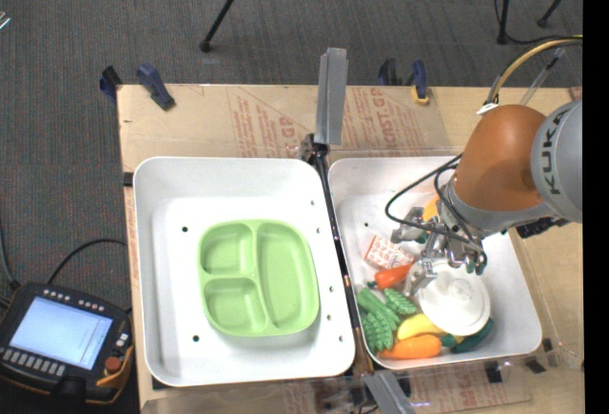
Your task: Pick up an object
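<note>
The pendant [62, 336] sits nearest, at the lower left on the floor beside the bench. Behind it the left bin [157, 203] holds a green tray [257, 279], three compartments, nothing in them. The right bin [528, 307] holds the clutter: pea pods [381, 312], a carrot [414, 347], a banana [419, 326], a red pepper [392, 275], a red-and-white packet [383, 252] and a white bowl [455, 303]. The gripper [440, 250] is low over this pile, just above the bowl and beside the pepper; whether it is released or clenched I cannot tell, since wrist and cables hide it. No object is seen lifted clear of the pile. I judge the pick is at the reach-and-grasp stage: the arm is down in the bin, but gripping and raising are left to do
</note>
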`<state>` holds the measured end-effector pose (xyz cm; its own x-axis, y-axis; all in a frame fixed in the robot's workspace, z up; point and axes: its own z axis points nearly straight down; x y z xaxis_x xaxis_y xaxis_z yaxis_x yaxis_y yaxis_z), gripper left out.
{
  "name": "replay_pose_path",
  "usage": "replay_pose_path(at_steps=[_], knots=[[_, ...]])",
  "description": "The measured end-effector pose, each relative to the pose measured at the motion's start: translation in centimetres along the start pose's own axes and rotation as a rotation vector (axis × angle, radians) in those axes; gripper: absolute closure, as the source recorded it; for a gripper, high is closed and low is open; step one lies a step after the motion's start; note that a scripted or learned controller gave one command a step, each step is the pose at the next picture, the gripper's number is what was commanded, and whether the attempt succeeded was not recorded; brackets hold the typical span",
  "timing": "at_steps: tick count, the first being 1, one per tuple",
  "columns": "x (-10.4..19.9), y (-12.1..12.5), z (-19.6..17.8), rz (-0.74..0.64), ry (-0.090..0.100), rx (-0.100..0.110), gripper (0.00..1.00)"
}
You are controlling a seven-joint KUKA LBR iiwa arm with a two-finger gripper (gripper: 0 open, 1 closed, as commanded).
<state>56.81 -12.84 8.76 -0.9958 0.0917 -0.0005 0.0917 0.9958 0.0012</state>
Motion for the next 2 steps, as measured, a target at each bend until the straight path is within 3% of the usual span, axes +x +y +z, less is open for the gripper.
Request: replay_pose_path(at_steps=[1,2], knots=[[1.7,5.1,0.1,0.102,0.002,-0.001,0.00],[-4.0,2.0,0.0,0.159,-0.003,0.001,0.00]])
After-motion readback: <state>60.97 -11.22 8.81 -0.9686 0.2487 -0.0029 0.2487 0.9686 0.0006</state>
